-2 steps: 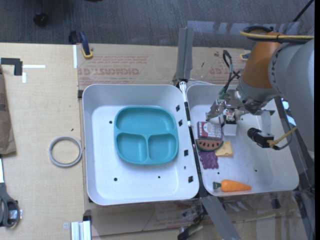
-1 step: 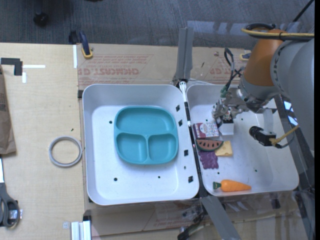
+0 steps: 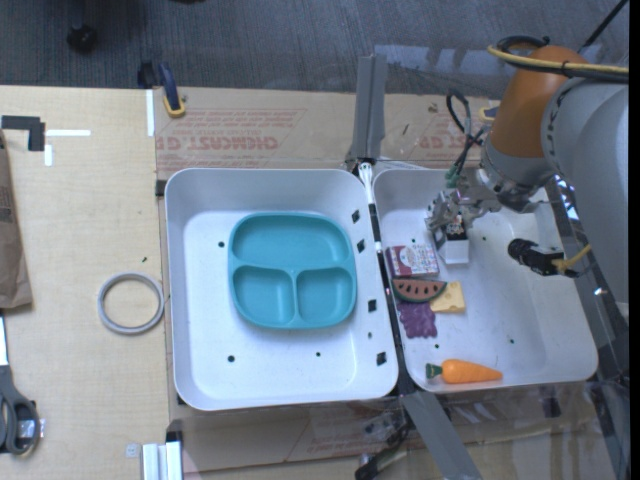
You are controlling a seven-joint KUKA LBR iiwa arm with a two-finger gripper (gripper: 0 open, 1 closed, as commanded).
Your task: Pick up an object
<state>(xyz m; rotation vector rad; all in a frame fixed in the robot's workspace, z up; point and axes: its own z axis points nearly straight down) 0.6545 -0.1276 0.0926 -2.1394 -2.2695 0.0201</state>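
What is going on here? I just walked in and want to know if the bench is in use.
A robot arm is at work, trying to pick something up. It reaches into the right bin, with its gripper low over the bin's far left part, next to a small carton. A toy watermelon slice, cheese wedge, grapes and carrot lie untouched nearer the front. Nothing can be seen in its grasp. The left bin holds a teal plate.

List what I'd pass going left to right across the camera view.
Grey tape ring on the bench → teal divided plastic plate in the white left bin → orange toy carrot in the white right bin.
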